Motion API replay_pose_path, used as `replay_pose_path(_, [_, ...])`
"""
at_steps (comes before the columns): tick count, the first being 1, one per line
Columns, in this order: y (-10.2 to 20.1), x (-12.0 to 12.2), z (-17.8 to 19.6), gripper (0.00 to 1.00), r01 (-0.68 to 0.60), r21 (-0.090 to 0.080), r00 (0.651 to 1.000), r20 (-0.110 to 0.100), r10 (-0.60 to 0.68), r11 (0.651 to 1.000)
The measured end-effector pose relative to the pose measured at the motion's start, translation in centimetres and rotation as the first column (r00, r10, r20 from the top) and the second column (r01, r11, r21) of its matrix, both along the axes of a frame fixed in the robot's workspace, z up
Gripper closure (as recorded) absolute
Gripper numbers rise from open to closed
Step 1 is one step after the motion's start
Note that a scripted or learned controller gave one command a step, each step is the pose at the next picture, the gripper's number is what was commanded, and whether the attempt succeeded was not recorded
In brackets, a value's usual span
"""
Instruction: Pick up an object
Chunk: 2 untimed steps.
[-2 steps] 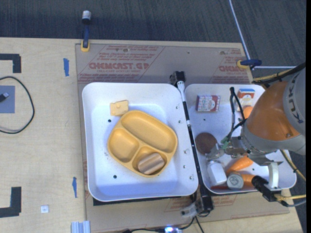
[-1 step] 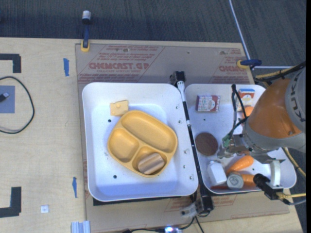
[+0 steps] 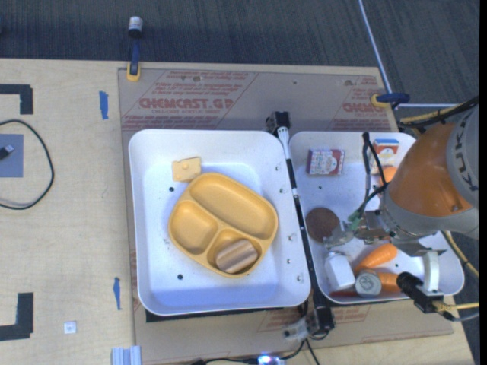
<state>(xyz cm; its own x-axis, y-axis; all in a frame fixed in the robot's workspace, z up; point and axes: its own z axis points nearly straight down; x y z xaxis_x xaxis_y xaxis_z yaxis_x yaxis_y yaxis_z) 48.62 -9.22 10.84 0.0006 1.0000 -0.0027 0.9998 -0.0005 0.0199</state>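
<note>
The arm's jaws [image 3: 351, 233] hang low in the right bin [image 3: 342, 144], beside the brown disc [image 3: 321, 222] and orange carrot [image 3: 377, 255], suggesting a grasp is underway. Whether they grip anything, I cannot tell.

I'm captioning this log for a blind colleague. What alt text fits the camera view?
A grey and orange arm reaches from the right over the right bin, its gripper low among a brown disc, carrots, a small red-and-white box and other small items. The left bin holds a yellow divided tray and a tan block.
</note>
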Motion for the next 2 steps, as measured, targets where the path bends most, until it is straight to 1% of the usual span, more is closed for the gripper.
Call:
replay_pose_path(1, [-0.2,-0.6,-2.2,0.0,-0.001,0.004,1.0,-0.016,0.001,1.0])
replay_pose_path(2, [-0.3,-0.4,-1.2,1.0,-0.001,0.001,1.0,-0.01,0.001,1.0])
